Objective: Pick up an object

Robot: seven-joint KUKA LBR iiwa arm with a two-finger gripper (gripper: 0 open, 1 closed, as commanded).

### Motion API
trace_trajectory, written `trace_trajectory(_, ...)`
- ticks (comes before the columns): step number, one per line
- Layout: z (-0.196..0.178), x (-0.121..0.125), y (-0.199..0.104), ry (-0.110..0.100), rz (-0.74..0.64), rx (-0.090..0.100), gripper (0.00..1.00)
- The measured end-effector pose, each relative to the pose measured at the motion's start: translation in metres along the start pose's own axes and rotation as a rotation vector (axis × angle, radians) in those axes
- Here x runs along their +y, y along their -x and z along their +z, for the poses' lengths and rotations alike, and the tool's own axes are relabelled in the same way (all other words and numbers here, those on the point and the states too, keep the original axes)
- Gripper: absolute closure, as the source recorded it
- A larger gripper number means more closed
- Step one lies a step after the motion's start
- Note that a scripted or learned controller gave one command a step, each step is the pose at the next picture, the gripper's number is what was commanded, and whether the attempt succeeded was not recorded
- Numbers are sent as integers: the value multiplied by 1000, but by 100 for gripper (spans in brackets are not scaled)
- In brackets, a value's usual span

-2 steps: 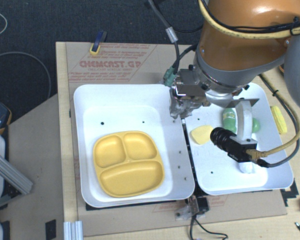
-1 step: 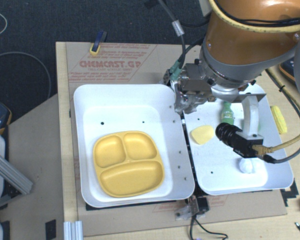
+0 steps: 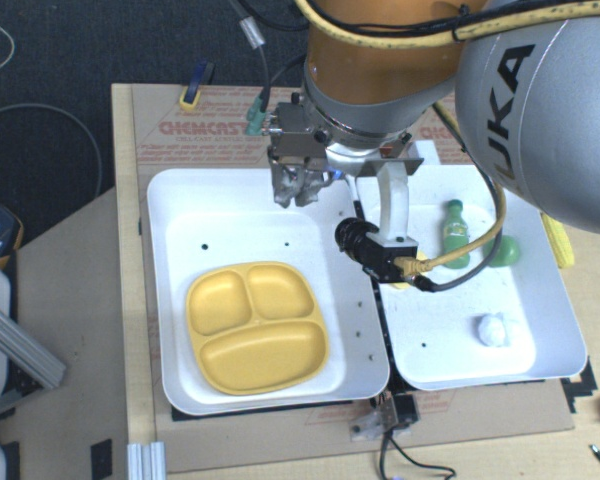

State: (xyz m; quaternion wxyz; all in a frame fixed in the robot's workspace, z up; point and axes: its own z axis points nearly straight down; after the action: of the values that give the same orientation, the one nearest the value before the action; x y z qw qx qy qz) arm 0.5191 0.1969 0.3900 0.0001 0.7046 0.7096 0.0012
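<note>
My gripper (image 3: 298, 190) hangs over the back part of the left bin (image 3: 170, 268), above bare white floor. A yellow divided plate (image 3: 258, 326) lies in the front half of that bin, well in front of the gripper. In the right bin (image 3: 550, 338) a green bottle (image 3: 454, 230) lies near the back, with a green ball (image 3: 504, 253) just to its right. A small white object (image 3: 492, 330) sits nearer the front. The gripper is over none of these, and I see nothing held in it.
The grey and orange arm body covers the back of the right bin. A black cable fitting (image 3: 365, 243) with a yellow-tipped cable hangs over the wall between the bins. A blue and yellow clip (image 3: 192, 88) lies on the bench behind the left bin.
</note>
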Motion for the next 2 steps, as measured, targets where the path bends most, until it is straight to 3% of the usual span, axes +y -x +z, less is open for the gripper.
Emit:
trace_trajectory(1, 24, -43, -27, -8, 2, -2, 100)
trace_trajectory(2, -155, -12, -28, 18, 5, 7, 100)
